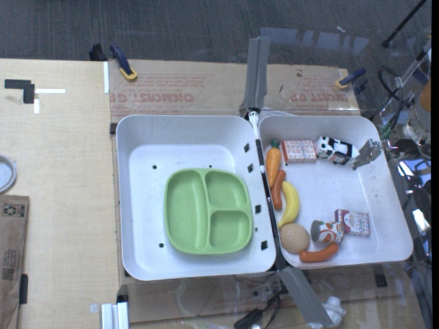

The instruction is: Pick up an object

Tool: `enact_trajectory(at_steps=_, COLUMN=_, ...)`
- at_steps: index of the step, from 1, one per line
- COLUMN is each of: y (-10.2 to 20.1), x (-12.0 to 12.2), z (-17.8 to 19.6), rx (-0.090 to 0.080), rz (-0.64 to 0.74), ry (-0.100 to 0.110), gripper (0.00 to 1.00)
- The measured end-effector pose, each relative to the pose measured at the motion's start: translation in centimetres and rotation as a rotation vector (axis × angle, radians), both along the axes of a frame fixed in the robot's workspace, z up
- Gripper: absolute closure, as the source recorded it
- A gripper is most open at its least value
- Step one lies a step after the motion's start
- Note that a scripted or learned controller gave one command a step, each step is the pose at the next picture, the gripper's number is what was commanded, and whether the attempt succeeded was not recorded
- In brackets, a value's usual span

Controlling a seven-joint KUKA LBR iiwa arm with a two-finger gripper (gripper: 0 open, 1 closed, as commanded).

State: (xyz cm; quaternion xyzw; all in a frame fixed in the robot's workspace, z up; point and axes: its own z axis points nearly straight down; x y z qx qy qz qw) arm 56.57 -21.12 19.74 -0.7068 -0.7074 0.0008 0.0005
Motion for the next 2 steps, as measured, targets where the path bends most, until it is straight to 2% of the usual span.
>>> enact_trajectory(at_steps=1, y=0.89, x=-8.86, z=-10.64, rx=0.002, rz=0.239, ry=0.0, gripper=0.0)
enact_trajectory(at_steps=2, y=0.88, x=-8.86, z=-10.63, rx=0.002, rz=0.24, ry=0.0, gripper=0.0)
